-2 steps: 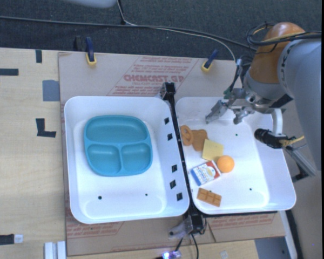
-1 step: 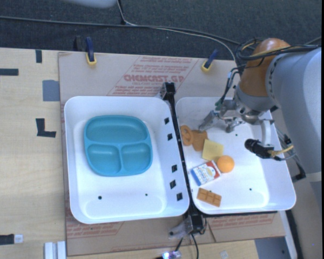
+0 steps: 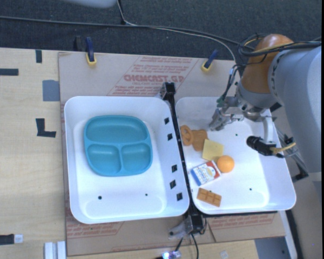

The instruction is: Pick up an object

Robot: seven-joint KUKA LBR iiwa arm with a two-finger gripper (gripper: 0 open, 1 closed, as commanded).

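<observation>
- Orange-brown, the little figure (image 3: 191, 136) lies nearest the claw (image 3: 220, 118), just below and to its left in the camera view, on the floor of the right bin (image 3: 259, 190); nothing is lifted yet, so any of the bin's things could serve as the object.
- Beyond the figure, further from the claw: a yellow block (image 3: 213, 149) just below it, an orange ball (image 3: 224, 164) touching or nearly touching that block's lower edge, a small red-and-white carton (image 3: 206, 173), and a brown waffle-like piece (image 3: 209, 197) furthest off.
- Claw: it hangs low over the upper middle of the right bin, with nothing visible between its fingers; whether they stand apart or together I cannot tell at this angle.
- Step in hand, as I judge it: the approach, with no grasp made.
- Next move calls for a short shift down-left to centre over the figure or the block, then a straight descent; the things lie crowded, so a neighbour may be nudged.
- Farther out, across the divider, the left bin (image 3: 75, 193) holds a blue divided plate (image 3: 117, 144), well away from the claw; both bins sit on a cardboard sheet (image 3: 151, 77) on the tabletop (image 3: 21, 161).
</observation>
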